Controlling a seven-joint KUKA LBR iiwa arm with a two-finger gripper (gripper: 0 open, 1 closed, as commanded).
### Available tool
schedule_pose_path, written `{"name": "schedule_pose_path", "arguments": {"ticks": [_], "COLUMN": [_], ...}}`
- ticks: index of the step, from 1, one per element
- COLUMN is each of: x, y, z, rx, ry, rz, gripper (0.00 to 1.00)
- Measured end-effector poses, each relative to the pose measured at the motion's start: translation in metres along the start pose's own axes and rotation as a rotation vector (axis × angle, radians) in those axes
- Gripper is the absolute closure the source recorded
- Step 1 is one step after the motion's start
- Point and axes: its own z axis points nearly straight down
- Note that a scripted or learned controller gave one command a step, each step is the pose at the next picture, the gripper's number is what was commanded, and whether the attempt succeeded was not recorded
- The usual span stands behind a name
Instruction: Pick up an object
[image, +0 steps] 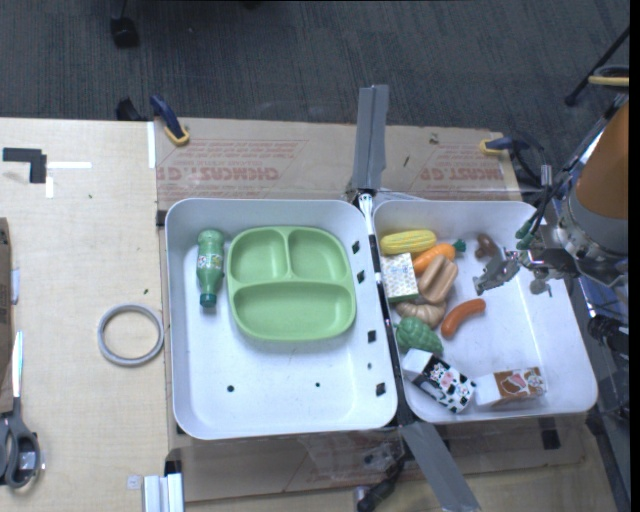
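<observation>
The right bin (540, 330) holds several toy foods: a yellow corn cob (408, 241), an orange carrot (436, 256), a tan hot-dog bun (441, 281), an orange sausage (463, 316), a green leafy piece (418, 336) and a small patterned white box (399, 276). A black-and-white carton (445, 384) and a brown-and-white packet (518, 384) lie near its front wall. My gripper (497, 270) hangs over the right bin's upper right part, just up and right of the sausage, with nothing visibly in it. In the left bin (270, 395) are a green bottle (208, 266) and a green divided plate (292, 282).
A tape ring (131, 333) and scissors (18, 450) lie on the bench to the left of the bins. Cardboard (260, 160) with clamps lies behind the bins. A grey divider bar (371, 130) runs between the bins. The arm's body fills the space right of the right bin.
</observation>
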Motion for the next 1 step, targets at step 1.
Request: {"name": "schedule_pose_path", "arguments": {"ticks": [1], "x": [-0.0122], "y": [0.0074], "z": [-0.0167], "rx": [-0.002], "ry": [0.0], "rz": [-0.04], "gripper": [0.0]}}
